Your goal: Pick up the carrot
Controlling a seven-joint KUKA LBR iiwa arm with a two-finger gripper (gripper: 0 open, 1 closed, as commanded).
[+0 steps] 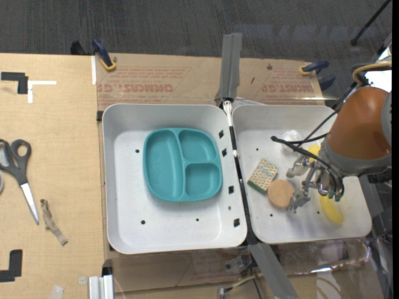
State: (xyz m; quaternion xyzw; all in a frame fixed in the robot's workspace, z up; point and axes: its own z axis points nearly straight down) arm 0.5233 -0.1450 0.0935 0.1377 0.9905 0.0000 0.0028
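Two bins (118, 185), one teal tray (184, 165)

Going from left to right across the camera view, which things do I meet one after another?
Scissors → teal divided plate in the left bin → small patterned packet → round tan piece → gripper → yellow item under the arm.

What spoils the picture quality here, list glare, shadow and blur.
Camera view: soft, even overhead light; faint sheen on the right bin floor; soft shadow under the arm across the yellow item; sharp focus on the teal tray and scissors.
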